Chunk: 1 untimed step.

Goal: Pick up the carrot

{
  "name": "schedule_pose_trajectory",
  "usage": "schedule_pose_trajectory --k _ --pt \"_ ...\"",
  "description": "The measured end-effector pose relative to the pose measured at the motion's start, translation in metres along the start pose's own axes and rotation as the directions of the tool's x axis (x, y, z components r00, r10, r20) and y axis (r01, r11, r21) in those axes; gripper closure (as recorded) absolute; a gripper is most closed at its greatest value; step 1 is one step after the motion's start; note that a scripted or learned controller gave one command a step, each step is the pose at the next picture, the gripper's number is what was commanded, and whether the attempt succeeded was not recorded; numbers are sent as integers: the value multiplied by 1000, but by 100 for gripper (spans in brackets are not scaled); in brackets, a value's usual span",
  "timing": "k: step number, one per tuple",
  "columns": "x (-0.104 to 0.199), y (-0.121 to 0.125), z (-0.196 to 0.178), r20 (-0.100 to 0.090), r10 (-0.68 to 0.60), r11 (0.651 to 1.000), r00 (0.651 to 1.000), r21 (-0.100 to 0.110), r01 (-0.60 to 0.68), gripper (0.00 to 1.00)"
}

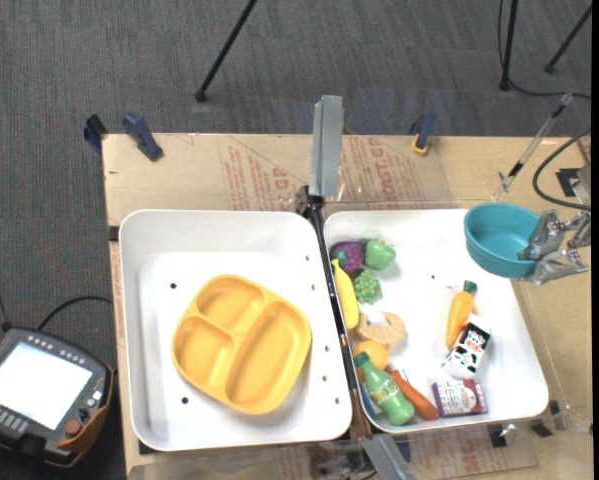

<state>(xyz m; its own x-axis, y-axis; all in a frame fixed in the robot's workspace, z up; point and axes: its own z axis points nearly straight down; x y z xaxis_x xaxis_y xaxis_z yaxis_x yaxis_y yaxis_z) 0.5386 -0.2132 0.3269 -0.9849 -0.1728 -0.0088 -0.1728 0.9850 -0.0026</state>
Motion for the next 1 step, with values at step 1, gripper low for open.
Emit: schedule_pose_trajectory --k 1 --pt "19 7 133 -7 -525 851 851 -16 525 100"
